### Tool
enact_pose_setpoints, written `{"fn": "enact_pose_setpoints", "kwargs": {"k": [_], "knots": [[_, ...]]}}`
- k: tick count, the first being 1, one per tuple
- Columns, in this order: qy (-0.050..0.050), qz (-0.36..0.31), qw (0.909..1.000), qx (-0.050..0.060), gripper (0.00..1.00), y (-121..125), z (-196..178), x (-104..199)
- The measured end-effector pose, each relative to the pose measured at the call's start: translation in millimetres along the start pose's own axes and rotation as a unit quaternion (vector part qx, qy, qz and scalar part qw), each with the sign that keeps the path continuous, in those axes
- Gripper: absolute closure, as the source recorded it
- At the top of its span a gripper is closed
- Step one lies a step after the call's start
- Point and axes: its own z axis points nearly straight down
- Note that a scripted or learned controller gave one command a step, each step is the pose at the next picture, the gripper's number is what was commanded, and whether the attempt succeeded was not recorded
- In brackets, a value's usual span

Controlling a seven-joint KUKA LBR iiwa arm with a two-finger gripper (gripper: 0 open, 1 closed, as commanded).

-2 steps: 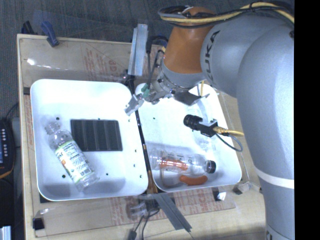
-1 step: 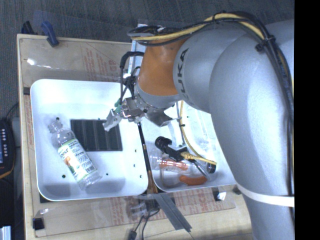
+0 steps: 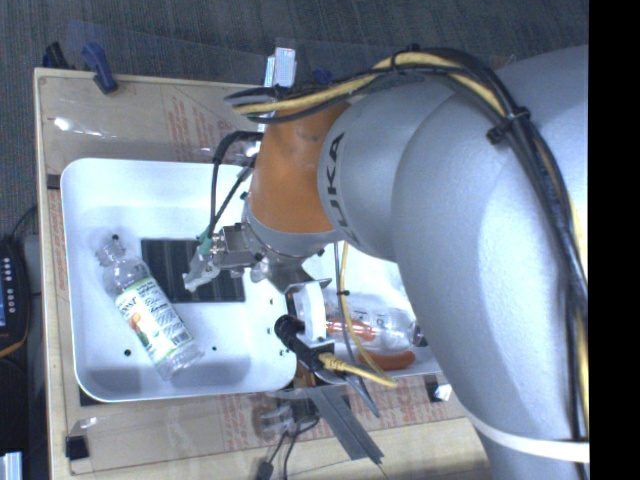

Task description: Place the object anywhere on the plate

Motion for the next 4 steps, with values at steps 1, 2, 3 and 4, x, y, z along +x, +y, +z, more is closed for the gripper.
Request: {"fn": "enact_pose_setpoints", "kwargs": {"k": [1,2,3,4], "knots": [[0.0,0.0,1.0,0.002,1.0,0,-9,-1],[0.0,-0.042,0.9991,0.0,1.0,-36,-13,64],[-0.001,-0.103,0.9947,-0.001,1.0,-33,-25,98],[0.0,-0.093,0.9956,0.0,1.0,-36,-33,49]]}}
